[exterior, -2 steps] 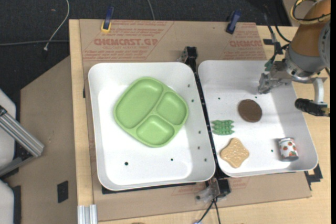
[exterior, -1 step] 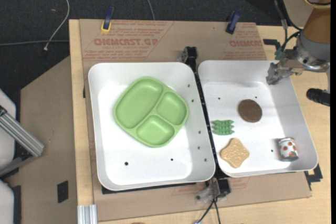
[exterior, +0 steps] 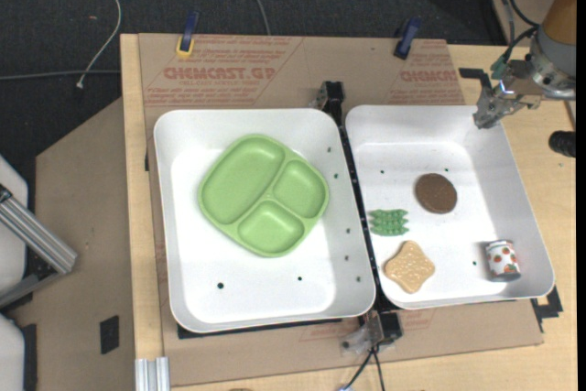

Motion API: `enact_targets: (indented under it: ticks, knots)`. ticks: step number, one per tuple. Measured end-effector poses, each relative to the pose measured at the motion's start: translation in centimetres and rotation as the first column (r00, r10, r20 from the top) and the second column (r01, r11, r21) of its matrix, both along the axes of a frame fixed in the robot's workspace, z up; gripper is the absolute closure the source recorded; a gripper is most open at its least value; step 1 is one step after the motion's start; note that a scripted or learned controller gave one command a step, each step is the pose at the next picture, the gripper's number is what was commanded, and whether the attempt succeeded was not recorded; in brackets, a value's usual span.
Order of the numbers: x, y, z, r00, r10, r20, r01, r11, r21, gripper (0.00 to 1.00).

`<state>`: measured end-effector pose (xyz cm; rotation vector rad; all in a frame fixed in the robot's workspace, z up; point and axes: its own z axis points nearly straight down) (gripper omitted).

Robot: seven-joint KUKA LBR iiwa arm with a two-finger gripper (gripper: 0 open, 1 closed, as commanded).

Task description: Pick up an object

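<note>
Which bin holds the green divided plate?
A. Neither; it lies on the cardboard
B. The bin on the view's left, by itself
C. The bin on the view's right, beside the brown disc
B: the green divided plate lies alone in the left bin, while the brown disc lies in the right bin.

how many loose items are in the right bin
4: a brown disc near the middle, a green pea pod by the left wall, a tan cracker toward the front, a small can at the front right corner.

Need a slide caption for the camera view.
Hand above right bin's far corner; brown disc, pea pod, cracker, can await.
</note>
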<state>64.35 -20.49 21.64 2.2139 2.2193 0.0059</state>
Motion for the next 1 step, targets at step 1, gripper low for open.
enact_targets:
  ticks: [1]
  knots:
    - [-0.23,0.42,4.67,1.0,-0.001,0.0,0.001,1.0,0.0,1.0]
